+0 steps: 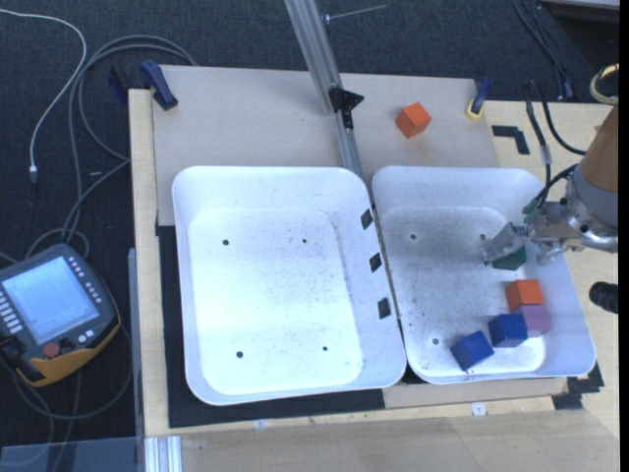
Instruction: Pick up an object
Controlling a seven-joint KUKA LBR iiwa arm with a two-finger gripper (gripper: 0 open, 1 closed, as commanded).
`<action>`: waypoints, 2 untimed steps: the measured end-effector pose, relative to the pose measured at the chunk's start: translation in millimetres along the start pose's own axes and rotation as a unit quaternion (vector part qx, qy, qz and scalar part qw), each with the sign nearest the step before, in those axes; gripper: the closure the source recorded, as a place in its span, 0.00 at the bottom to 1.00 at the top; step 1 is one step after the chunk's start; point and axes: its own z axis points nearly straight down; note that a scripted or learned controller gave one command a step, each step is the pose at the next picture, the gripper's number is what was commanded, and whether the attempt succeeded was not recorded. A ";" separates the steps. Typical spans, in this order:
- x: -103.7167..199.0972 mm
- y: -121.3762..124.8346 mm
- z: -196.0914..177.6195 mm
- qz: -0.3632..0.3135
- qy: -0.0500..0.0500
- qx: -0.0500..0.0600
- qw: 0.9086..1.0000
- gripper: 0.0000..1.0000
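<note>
Metal gripper (507, 248) perhaps touching green block (510, 259).

Both bins, left (201, 200) and right (393, 190), look like smooth white plastic with a slight sheen, floors speckled with fine dark marks. The bench top (246, 116) is matt, pale, board-like. Beneath the bins lies a matt black mat (177, 406). The floor (59, 116) at 9 o'clock reads as dark, rough carpet. A ribbed pole (310, 32) at 12 o'clock looks like brushed metal. The orange block (414, 119) on the bench appears matt. The handheld controller (54, 308) has a glossy screen.
</note>
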 end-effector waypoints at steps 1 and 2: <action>-12.4 3.5 -49.5 -0.003 -0.001 -0.007 1.000 0.00; -31.7 64.3 76.5 -0.004 0.000 -0.002 1.000 0.00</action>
